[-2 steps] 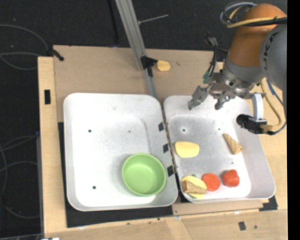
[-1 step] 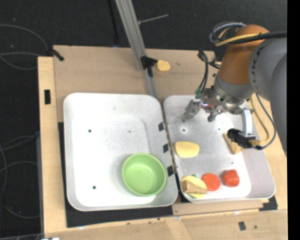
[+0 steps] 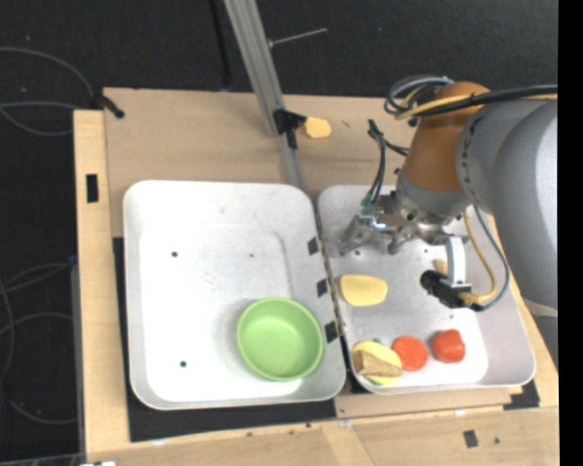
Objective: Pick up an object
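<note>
My gripper (image 3: pixel 369 231) hangs over the upper part of the right bin (image 3: pixel 505 357), at centre-right of the frame. The jaws read as spread, with nothing between them. Nothing is picked up yet, as far as I can judge, so the whole grasp and lift are left. The nearest candidate is the yellow piece (image 3: pixel 362 289), just below my fingertips and apart from them, lying flat near the bin's left wall. Lower right of the frame, along the bin's bottom edge: a yellow-and-tan item (image 3: pixel 377 361), an orange ball (image 3: pixel 409 351) touching or just beside it, and a red item (image 3: pixel 449 346) near that. The green bowl (image 3: pixel 280 338) sits in the left bin (image 3: pixel 175 231), lower centre. A small yellow bit (image 3: pixel 318 127) lies on the bench (image 3: pixel 175 134), upper centre, outside both bins.
</note>
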